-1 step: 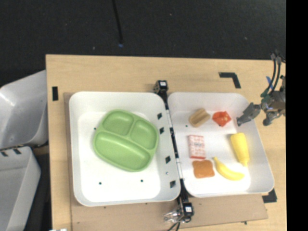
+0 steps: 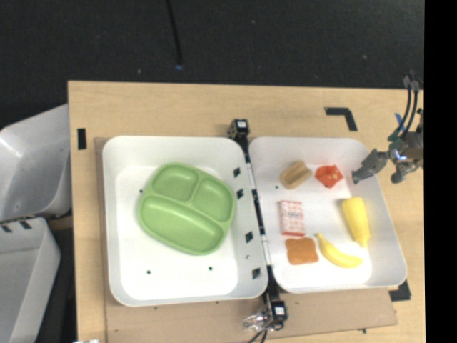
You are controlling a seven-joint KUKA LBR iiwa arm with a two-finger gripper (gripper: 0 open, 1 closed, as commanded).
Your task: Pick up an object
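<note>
The right bin [image 2: 378, 270] holds several toy foods. A tan bread roll [image 2: 294, 174] and a small red piece [image 2: 328, 176] lie at its back. A pink-and-white packet [image 2: 291, 217] sits in the middle, with an orange toast slice [image 2: 301, 250] in front of it. A yellow banana [image 2: 338, 252] and a yellow cob-like piece [image 2: 356, 220] lie to the right. My gripper [image 2: 380, 173] hovers over the bin's back right corner, just right of the red piece. It is open, with nothing between its fingers.
A green divided plate [image 2: 187, 207] lies in the left bin [image 2: 121, 277]. A ridge with black clips [image 2: 253, 220] separates the two bins. The wooden bench [image 2: 178, 106] extends behind them, and white equipment [image 2: 28, 170] stands at the far left.
</note>
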